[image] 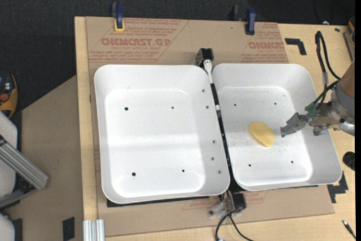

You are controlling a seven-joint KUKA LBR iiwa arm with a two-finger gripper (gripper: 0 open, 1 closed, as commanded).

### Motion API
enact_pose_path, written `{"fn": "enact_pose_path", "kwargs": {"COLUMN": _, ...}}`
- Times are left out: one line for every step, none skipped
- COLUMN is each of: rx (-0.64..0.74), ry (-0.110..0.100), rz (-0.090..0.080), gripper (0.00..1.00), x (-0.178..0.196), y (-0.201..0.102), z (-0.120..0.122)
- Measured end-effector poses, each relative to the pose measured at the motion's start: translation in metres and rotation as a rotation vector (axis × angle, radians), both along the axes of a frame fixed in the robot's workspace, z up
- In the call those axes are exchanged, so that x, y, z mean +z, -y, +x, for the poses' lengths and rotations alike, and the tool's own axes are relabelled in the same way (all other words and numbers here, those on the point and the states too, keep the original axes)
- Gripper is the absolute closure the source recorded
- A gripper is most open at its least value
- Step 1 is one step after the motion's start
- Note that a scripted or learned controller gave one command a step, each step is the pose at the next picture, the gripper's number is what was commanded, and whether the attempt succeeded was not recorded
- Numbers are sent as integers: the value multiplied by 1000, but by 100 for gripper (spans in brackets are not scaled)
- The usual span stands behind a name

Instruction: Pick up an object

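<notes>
Arm: I see it reaching in from the right edge at about mid-height of the right bin (pixel 304 79), wrist low over the bin's right wall, forearm cut off by the frame.
Gripper (pixel 287 127): I read it as lying nearly level, pointing left and slightly down-frame into the right bin; a dark finger (pixel 291 123) tips toward the yellow piece.
Gripper state: I cannot tell whether the fingers are apart or together; nothing shows between them.
Yellow piece (pixel 262 134): a small, pale yellow, rounded lump on the floor of the right bin, a little below centre, just beside the gripper tip on its left, not touching that I can make out.
Long axis of piece: I log it as running from upper left to lower right, the broader end toward lower right.
Left bin (pixel 107 121): white, shallow, beside the right bin, joined along a dark middle strip.
Table (pixel 84 65): brown board under both bins, blue clamps (pixel 117 10) at the far edge.
</notes>
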State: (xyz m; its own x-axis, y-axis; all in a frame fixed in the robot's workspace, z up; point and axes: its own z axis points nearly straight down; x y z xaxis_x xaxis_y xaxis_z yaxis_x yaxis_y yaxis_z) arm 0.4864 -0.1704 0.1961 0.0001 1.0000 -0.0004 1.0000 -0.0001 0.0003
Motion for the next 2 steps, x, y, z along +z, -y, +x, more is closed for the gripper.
{"fn": "enact_pose_path", "kwargs": {"rx": 2, "ry": -5, "rz": 4, "gripper": 0, "x": -117, "y": -39, "z": 6}}
{"fn": "enact_pose_path", "kwargs": {"rx": 5, "ry": 5, "rz": 0, "gripper": 0, "x": -111, "y": -66, "z": 65}}
